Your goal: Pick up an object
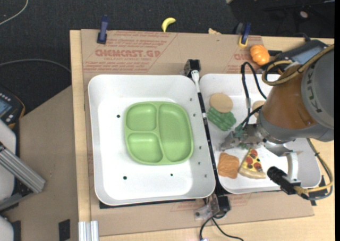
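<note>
The KUKA iiwa arm (313,96), its rounded casing grey with part of the maker's lettering in dark characters on the shell, carries a broad orange band (284,108) above the wrist. Black cables (248,83) loop beside that band, and a dark metal gripper (240,138) of angular parts sits below a pale grey collar.

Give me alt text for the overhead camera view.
A grey and orange robot arm reaches its gripper down into the right bin, among a pizza slice, toast, a green toy and a tan bun. The left bin holds a green divided plate.
</note>
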`<state>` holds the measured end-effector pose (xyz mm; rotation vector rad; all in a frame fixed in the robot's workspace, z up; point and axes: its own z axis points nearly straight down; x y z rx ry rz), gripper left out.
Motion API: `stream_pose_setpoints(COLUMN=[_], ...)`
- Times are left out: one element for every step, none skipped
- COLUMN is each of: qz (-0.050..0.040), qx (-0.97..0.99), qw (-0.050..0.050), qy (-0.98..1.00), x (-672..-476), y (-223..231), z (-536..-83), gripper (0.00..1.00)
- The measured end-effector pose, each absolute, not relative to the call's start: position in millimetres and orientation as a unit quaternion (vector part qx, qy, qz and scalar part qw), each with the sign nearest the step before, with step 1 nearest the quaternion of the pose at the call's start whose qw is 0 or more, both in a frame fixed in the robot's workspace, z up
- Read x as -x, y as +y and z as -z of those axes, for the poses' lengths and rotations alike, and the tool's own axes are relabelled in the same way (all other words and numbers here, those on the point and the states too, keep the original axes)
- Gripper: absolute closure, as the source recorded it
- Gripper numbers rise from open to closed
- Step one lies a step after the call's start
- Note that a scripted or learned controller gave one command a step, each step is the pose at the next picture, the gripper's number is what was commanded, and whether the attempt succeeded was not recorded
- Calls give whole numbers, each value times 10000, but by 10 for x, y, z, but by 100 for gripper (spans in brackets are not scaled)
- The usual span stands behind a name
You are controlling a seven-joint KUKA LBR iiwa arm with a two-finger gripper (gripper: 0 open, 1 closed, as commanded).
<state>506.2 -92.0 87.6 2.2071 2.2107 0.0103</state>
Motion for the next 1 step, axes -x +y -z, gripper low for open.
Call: stream_pose_setpoints(qz=[-58], qx=[-7037], qw=[42], qy=[7105], x=[-5395], y=[-222], z=[-1914], gripper=[0])
